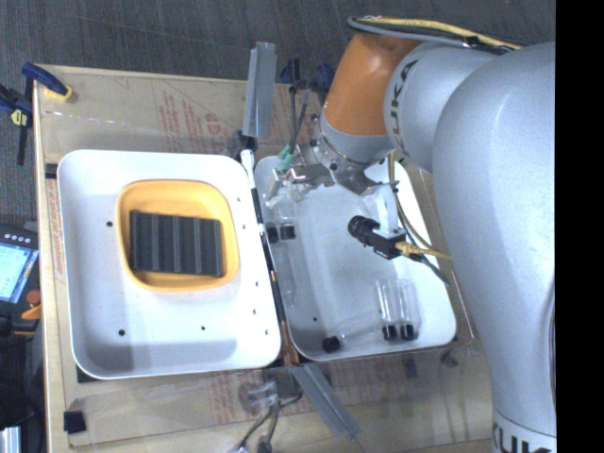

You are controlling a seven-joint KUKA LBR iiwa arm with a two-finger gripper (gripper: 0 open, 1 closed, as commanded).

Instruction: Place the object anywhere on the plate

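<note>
A yellow plate (142, 198) with a dark ridged centre lies in the left bin (94, 328). In the right bin (321, 281), two clear tubes with black caps (396, 311) lie side by side near the front right. A third clear piece with a black cap (330, 343) rests at the front left. My gripper (281, 217) hangs low over the back left corner of the right bin, close to the wall between the bins. It is well away from the tubes and to the right of the plate. Nothing can be made out in its grasp.
The grey arm with its orange band (368, 83) covers the back right of the right bin. A black cable connector (373, 236) juts out over the bin's middle. Clamps and brackets (260, 83) stand between the bins at the back. A small screen (14, 267) sits at the far left.
</note>
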